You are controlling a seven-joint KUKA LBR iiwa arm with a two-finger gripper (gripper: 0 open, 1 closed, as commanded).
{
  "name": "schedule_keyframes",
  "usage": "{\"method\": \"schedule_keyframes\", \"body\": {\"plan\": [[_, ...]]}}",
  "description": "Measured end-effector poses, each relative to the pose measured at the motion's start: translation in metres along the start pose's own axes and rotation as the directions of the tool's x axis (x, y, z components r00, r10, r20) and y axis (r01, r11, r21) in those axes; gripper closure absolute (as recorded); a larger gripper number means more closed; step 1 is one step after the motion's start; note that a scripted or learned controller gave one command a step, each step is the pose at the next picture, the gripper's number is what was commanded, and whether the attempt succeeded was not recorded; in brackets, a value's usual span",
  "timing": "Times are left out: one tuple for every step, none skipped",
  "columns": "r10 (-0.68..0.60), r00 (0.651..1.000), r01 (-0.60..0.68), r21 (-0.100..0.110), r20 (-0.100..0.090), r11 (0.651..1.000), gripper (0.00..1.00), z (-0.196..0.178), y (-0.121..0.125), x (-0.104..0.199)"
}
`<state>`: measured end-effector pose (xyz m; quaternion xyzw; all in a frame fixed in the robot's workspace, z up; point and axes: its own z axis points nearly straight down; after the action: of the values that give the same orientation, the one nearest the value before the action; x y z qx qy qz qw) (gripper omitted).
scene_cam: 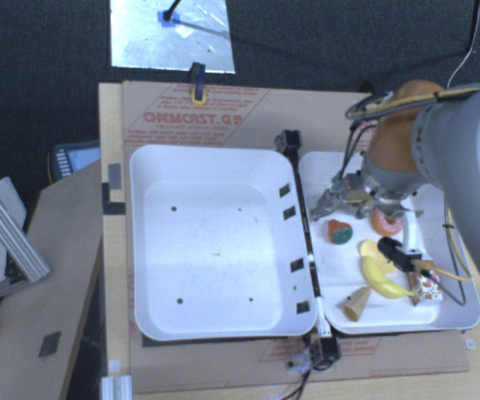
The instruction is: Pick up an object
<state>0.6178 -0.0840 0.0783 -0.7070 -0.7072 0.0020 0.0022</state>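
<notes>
The tool (340, 202) is seen low in the right bin (327, 273); whether it is wide or narrow cannot be told. The red-and-green object (338, 231) lies just at its 6 o'clock, the pink ring (386, 222) at 4. A centred descent over 1 object is advised, the neighbours being avoided

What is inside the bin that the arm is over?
Red-and-green toy, pink ring, yellow banana, tan cone, small red-and-white piece. The arm covers the bin's far corner; anything beneath it is hidden.
</notes>
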Motion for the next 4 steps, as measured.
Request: {"method": "schedule_keyframes", "body": {"plan": [[-0.010,1.000,0.010,-0.020,-0.001,1.000,0.00,-0.114,0.021,0.050],[-0.011,1.000,0.011,-0.003,-0.003,1.000,0.00,-0.105,-0.043,0.119],[-0.006,1.000,0.006,-0.009,0.000,1.000,1.00,-0.116,-0.041,0.113],[-0.008,1.000,0.008,-0.019,-0.001,1.000,1.00,-0.202,-0.002,0.144]]}}
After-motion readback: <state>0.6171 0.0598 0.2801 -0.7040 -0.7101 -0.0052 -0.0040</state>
